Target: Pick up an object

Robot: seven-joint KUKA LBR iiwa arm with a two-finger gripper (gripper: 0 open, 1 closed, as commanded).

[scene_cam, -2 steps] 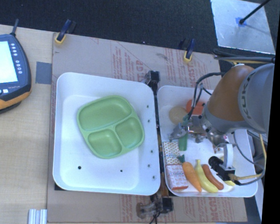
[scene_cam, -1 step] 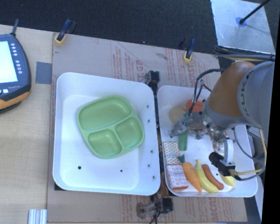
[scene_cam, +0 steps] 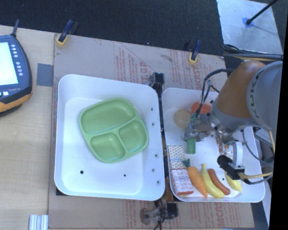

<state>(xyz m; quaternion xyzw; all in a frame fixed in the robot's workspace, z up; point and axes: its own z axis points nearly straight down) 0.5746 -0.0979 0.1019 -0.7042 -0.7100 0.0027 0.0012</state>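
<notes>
Camera view: two shallow white plastic bins side by side on a brown cardboard sheet over the wood bench. Left bin (scene_cam: 67, 130) holds one green tray (scene_cam: 113, 129), smooth moulded plastic, rounded, three compartments, lying flat near the bin's middle and turned at an angle to the walls. Right bin (scene_cam: 257, 194) carries the clutter. Along its near edge, left to right: a flat printed packet (scene_cam: 181, 181), an orange carrot (scene_cam: 197, 180), a yellow banana (scene_cam: 212, 183) and a red-orange sausage-shaped piece (scene_cam: 219, 181), the last three elongated, glossy, lying close side by side. Another patterned packet (scene_cam: 176, 151) sits against the left wall above those. A pale round disc (scene_cam: 182, 119) lies toward the far left corner, with a small orange-red item (scene_cam: 200, 108) just beside it. Arm (scene_cam: 246, 96), grey with orange band, hangs over the right bin's far right part. Gripper (scene_cam: 193, 136) is low over the bin's middle, with a small green block (scene_cam: 191, 146) at its tip; claw state can't tell, fingers too blurred and cable-cluttered. Pendant (scene_cam: 4, 77) with a screen rests at the bench's left edge.
</notes>
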